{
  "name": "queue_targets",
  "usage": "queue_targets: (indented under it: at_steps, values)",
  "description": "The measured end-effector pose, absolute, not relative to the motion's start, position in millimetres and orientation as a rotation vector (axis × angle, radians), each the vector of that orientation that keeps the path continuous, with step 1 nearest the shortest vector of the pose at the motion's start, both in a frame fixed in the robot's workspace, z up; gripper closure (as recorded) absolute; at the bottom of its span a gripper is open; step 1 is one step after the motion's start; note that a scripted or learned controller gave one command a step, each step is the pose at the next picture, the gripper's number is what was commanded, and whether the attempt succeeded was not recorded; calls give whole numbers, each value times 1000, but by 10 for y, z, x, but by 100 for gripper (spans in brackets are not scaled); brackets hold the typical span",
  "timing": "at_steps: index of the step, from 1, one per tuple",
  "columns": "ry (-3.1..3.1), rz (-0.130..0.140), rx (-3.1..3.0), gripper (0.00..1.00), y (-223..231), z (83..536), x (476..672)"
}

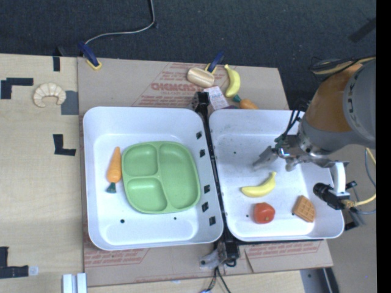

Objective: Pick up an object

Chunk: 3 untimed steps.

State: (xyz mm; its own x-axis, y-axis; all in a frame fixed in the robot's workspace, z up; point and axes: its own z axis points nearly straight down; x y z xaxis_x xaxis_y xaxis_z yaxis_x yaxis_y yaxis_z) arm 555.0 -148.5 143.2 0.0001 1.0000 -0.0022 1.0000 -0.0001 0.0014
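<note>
Approach step. The claw (276,155) hangs over the right bin (232,127), fingers spread apart and holding nothing, just above the banana (258,186) (nearest candidate). Next move, by judgement: descend, straddle the banana, then close.

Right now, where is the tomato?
The tomato lies in the right bin, near its front edge, just below the banana and left of the waffle.
</note>
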Motion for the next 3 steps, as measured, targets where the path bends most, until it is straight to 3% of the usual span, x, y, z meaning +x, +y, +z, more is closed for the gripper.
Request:
queue_targets:
  at_steps: [1,2,3]
  values:
    - [2223,-3,2222,0,-1481,1219,5341]
    - [2221,0,2220,0,-1471,861,5306]
    - [2217,0,2218,100,-1478,962,5313]
